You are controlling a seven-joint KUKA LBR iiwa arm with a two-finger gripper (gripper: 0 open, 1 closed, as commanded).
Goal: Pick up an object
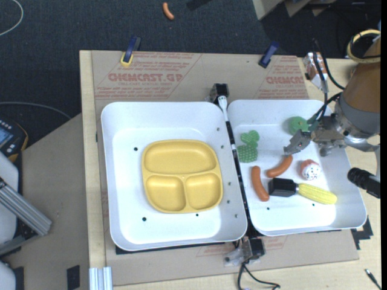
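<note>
Dark carpet surrounds your counter (181,65), where two white bins sit side by side and the approach step is in hand.

You have the tool (300,141) low over the right bin (338,219), its dark fingers spread apart with nothing between them, so no grasp is made yet. The likeliest pick, in my judgement, is the orange sausage (279,167), lying tilted just below the tool and slightly to its left: a short, smooth, curved piece. Next you would need to drop and centre the fingers across its narrow width before closing. A second sausage (260,183) lies further below, the green pieces (248,145) sit to the tool's left, and the yellow tray (181,175) rests well apart in the left bin (121,138).
</note>
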